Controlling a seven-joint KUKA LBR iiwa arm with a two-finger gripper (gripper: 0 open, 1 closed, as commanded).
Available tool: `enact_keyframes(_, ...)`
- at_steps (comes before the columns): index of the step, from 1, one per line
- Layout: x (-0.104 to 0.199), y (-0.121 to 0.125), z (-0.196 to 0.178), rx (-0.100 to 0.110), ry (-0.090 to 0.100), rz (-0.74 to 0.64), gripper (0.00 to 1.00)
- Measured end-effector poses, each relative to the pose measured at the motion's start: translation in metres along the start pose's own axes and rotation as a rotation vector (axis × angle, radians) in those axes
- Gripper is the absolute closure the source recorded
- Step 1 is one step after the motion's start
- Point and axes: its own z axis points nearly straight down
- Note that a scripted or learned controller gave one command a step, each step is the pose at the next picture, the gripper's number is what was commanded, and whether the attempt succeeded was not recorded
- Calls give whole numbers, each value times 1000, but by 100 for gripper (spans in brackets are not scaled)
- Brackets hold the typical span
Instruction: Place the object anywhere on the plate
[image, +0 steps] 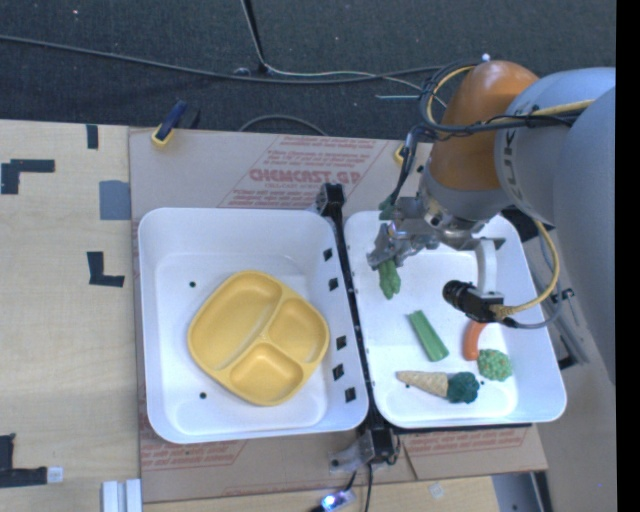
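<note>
A yellow plate (258, 335) with three compartments lies in the left bin (160, 300). My gripper (384, 258) hangs over the left part of the right bin (540, 400), close to the divider between the bins. Its fingers are shut on the top end of a small dark green toy vegetable (389, 283), which hangs down from the fingertips. The plate lies to the lower left of the gripper, across the divider.
In the right bin lie a light green stick (428, 335), an orange carrot piece (471, 342), a small broccoli (494, 364) and a cone with a teal scoop (440, 383). Black clips (340, 300) line the divider. A cable loops beside the wrist.
</note>
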Motion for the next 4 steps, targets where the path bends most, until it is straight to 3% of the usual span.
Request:
enact_keyframes(1,58,-2,-12,-2,1,-1,100)
enact_keyframes(3,151,9,-5,-1,0,0,100)
enact_keyframes(4,206,3,-1,-1,-1,-1,100)
